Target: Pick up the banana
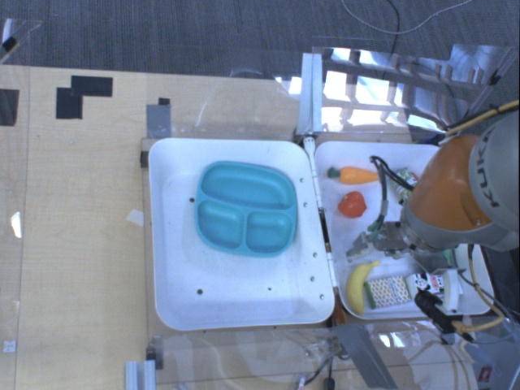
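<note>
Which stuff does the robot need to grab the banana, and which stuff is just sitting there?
Needed:
banana
gripper

Just sitting there:
carrot
tomato
blue divided plate
small box

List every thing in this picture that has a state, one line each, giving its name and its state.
banana: lying in the right bin, not gripped
hand: above the banana, holding nothing
carrot: lying flat near the bin's far edge
tomato: resting loose beside the carrot
blue plate: right way up in the left bin
</note>
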Robot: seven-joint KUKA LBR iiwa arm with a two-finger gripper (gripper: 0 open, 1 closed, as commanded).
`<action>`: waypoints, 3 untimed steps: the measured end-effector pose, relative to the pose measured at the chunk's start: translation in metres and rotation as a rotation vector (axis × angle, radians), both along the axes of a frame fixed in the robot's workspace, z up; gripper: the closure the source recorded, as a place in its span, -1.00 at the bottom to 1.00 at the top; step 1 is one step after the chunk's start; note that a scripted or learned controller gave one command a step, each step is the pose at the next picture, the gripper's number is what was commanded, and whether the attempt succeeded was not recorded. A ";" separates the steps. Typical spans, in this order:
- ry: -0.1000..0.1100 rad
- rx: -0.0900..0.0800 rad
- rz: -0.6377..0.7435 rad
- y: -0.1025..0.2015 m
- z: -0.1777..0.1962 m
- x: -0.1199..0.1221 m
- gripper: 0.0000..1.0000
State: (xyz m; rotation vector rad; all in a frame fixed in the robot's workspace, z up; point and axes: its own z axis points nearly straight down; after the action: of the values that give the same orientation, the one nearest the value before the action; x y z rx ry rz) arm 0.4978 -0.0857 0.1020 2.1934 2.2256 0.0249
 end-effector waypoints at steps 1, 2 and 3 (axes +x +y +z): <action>0.006 -0.001 -0.021 0.002 -0.012 -0.006 -1.00; 0.004 -0.003 0.043 0.001 -0.012 -0.005 -1.00; 0.006 0.000 0.018 0.001 -0.012 -0.006 -1.00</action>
State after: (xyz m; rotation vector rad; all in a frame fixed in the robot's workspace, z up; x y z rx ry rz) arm 0.4919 -0.0845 0.0898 2.1761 2.2483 0.0180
